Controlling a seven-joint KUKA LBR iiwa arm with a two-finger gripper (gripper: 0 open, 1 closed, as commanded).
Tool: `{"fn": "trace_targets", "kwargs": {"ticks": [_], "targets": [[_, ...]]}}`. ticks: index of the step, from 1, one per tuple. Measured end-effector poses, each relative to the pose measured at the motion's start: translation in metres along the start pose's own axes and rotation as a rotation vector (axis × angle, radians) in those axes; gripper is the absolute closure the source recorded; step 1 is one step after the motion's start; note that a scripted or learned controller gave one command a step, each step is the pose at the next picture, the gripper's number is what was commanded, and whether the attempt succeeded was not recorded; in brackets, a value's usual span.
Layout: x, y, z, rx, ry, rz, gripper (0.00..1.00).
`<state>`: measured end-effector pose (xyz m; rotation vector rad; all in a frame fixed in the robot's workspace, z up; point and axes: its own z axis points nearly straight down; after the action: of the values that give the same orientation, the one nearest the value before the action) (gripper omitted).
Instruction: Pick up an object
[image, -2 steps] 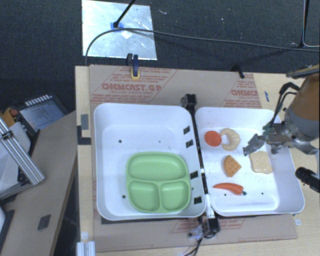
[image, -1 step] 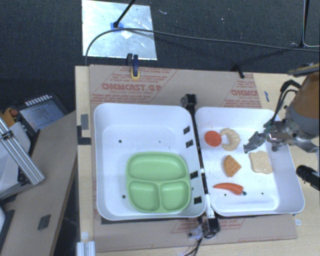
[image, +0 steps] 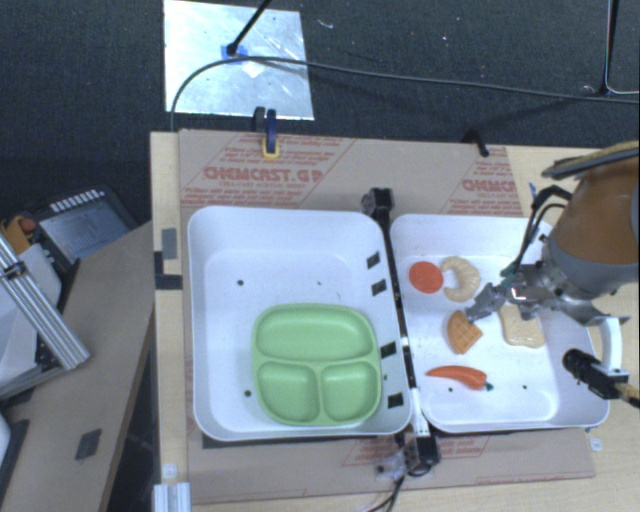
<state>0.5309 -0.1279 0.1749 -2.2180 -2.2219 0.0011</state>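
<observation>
A robotics lab or test bench, not a home. Two white bins (image: 300, 225) sit on printed cardboard (image: 265, 172) held by a clamp (image: 268, 133) at 12 o'clock. Loose cables (image: 450, 85) cross dark carpet (image: 80, 90), foil sheet (image: 235, 55) taped down (at 11 o'clock), aluminium framing (image: 35, 305) at 9 o'clock.

Green tray (image: 316, 362), white bins (image: 230, 300), red tomato slice (image: 426, 277).
</observation>
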Motion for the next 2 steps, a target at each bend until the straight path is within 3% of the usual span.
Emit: {"fn": "trace_targets", "kwargs": {"ticks": [2], "targets": [[0.006,-0.008,0.092,-0.001,0.000,0.001,0.00]]}}
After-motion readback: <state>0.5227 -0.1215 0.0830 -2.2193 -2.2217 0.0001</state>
